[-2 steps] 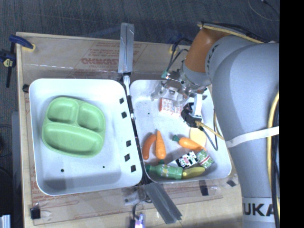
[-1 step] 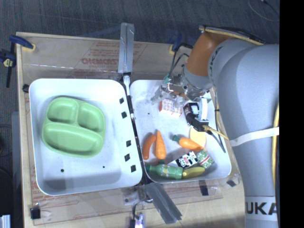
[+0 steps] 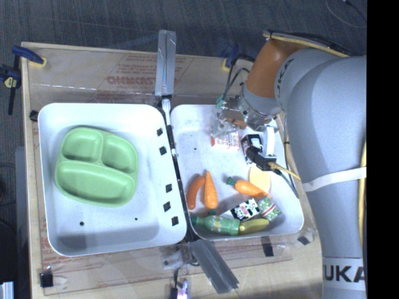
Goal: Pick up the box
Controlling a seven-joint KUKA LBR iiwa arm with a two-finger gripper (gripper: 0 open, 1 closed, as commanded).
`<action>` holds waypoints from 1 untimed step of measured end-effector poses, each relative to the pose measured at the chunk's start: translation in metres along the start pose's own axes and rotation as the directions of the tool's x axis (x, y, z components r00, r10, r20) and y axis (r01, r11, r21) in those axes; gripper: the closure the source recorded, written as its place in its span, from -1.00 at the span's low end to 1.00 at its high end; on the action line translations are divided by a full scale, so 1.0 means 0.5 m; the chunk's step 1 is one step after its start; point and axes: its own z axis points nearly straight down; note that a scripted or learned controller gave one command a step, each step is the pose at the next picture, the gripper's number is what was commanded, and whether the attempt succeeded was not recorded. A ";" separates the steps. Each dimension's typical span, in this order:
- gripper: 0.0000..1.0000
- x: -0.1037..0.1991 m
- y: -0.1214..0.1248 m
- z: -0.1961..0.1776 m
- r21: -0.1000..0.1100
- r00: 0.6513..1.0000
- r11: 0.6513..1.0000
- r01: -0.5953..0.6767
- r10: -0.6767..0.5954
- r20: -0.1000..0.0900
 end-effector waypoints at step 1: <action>-1.00 0.000 0.000 0.000 0.000 1.000 1.000 0.000 0.000 0.000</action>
